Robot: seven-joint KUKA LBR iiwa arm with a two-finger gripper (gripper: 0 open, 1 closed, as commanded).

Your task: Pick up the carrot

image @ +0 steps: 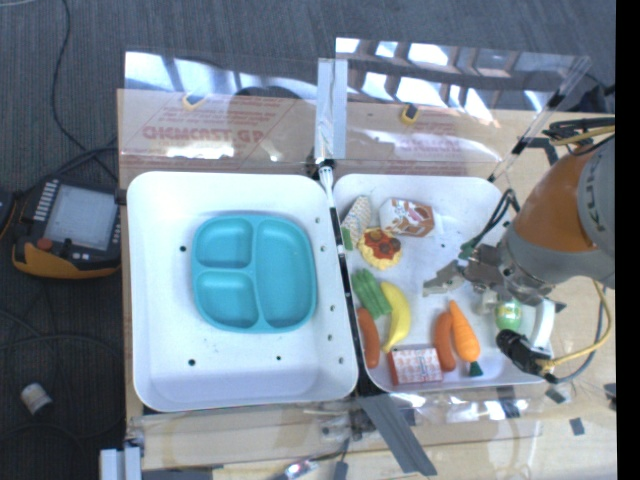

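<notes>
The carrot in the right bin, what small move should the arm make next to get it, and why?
Probably slide the gripper a little toward the bench's front edge, then lower it. It hovers just above the carrot's upper tip, not over its middle, and nothing sits between its fingers. A sausage lies right beside it, so centre carefully.

faint reversed red lettering on cardboard (215, 128), unreadable

The bench (300, 118) is carrying two shallow white bins side by side — the left bin (160, 298) and the right bin (470, 193) are touching along their inner edges. Clear plastic sheeting (440, 68) is standing along the bench's far side, behind both bins — it is catching bright reflections. The bench itself is sitting on dark carpet (60, 78).
</notes>
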